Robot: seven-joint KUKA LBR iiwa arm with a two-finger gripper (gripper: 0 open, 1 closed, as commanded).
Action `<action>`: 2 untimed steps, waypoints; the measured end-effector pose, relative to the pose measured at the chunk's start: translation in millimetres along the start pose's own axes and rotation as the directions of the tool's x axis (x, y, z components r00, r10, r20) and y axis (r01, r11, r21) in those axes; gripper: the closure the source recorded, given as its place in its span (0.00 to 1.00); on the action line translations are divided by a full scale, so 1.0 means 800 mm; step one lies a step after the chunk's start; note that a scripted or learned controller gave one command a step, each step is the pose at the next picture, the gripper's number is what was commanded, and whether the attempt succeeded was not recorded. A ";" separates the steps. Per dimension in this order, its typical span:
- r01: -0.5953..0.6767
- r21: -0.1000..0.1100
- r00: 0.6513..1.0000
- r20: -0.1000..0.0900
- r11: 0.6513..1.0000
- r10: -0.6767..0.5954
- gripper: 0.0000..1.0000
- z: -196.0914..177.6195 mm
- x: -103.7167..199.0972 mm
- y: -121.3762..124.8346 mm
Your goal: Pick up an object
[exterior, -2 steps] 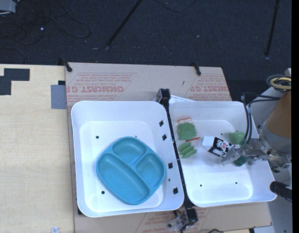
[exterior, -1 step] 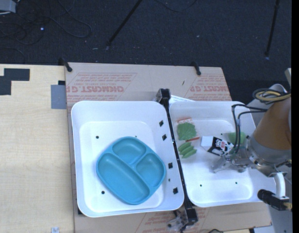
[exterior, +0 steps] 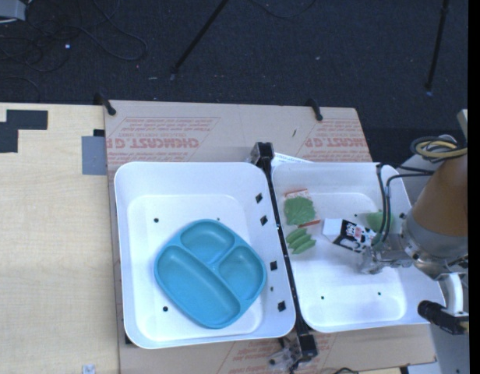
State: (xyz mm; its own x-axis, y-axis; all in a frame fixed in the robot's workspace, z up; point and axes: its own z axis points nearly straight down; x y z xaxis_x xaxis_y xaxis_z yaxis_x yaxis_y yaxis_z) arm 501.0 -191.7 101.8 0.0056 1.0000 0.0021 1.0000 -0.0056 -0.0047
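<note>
The gripper (exterior: pixel 370 262) is hard to read: it is a small grey tangle low in the right bin (exterior: pixel 357 306), and whether it is wide, narrow or holding anything cannot be told from this slanted overhead view. The arm (exterior: pixel 441 209) behind it is cut off at the picture's right side, its orange band bulking over the bin's right rim and hiding that corner. Just up and to the left of the gripper lies a small black-and-white packet (exterior: pixel 347 234), tilted, close to or touching the gripper; contact cannot be judged. A pale green thing (exterior: pixel 374 220) shows just above the gripper, partly hidden by the arm's cables. Farther left in the same bin lie a green leafy piece (exterior: pixel 300 209) and, just below it, green pods (exterior: pixel 301 241), both near the black divider (exterior: pixel 276 232) between the bins. Beyond that divider, well apart from the gripper, the left bin (exterior: pixel 139 209) holds a blue sectioned plate (exterior: pixel 210 273) lying flat. Both bins rest on brown cardboard (exterior: pixel 185 135).
</note>
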 end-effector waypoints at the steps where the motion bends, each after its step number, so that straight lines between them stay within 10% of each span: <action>1: 0.007 -0.006 1.000 0.002 1.000 -0.007 1.00 -0.053 0.001 0.003; 2: 0.007 -0.005 1.000 0.002 1.000 -0.007 1.00 -0.116 0.006 0.015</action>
State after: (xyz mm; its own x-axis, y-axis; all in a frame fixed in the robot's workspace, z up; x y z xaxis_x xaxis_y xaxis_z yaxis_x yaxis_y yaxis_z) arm 513.6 -187.3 194.9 -0.0018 1.0000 -0.0001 1.0000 0.0018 0.0005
